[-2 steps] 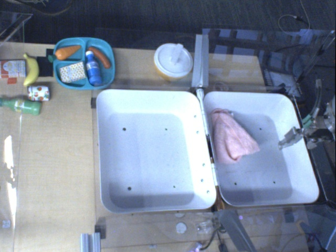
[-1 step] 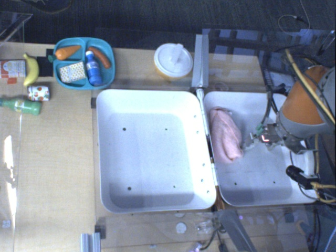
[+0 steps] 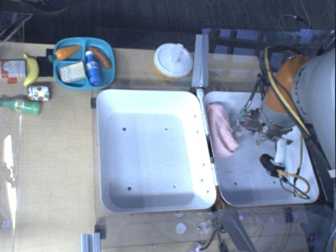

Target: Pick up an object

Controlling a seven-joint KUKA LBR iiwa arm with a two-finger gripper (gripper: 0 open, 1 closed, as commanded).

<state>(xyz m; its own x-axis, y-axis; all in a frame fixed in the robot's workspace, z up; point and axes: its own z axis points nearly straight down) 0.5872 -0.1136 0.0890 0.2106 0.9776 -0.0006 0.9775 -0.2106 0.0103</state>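
Pink cloth (image 3: 221, 129) lies at right bin's (image 3: 247, 196) left wall. My claw (image 3: 252, 125) hovers just beside it; cannot tell its state. I'd centre over cloth, descend straight, pinch mid-fold.

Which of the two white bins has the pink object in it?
The right bin, under the arm: the pink object lies along its left wall. The left bin is larger.

End effector (image 3: 255, 126) beside pink cloth (image 3: 221, 129)
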